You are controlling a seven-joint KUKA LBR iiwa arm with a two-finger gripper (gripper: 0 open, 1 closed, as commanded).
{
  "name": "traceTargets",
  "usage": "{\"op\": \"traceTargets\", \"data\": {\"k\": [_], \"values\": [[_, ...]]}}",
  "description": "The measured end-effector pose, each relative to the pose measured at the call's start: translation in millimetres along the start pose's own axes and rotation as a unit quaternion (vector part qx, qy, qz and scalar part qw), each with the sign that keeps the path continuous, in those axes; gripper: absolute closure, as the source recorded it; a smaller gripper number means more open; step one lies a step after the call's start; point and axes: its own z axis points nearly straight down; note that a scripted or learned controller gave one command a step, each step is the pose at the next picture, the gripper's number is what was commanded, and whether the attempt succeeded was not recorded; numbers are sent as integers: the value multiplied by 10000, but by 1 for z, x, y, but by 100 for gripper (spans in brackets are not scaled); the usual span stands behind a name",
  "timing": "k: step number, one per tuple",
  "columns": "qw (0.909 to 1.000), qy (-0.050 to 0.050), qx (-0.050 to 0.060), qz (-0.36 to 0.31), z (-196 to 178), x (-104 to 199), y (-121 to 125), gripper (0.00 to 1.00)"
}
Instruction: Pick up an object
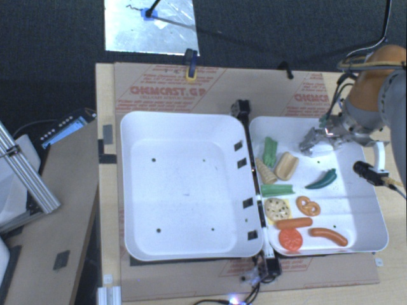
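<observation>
The gripper [310, 146] hovers over the right bin [369, 234] — its grip state I cannot tell — and risks closing on bare floor between the bun [287, 166] and green pepper [322, 180], missing all 9 or so toys.

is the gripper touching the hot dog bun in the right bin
Apart. The camera view shows bare white bin floor between the gripper and the hot dog bun.

Bench [105, 189]: light wood surface. Lying directly on it, a printed cardboard sheet [165, 88]; on the sheet, left bin [133, 170] and right bin [372, 221], side by side.
</observation>
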Motion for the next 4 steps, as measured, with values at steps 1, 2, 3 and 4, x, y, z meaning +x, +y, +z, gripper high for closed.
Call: {"op": "traceTargets", "data": {"k": [1,2,3,4], "values": [[10000,17,65,38,0,-1,-70,0],[10000,22,79,51,-1,-1,-157,0],[10000,1,2,-1,-2,1,-72,0],[10000,3,21,5,-1,0,-18,0]]}}
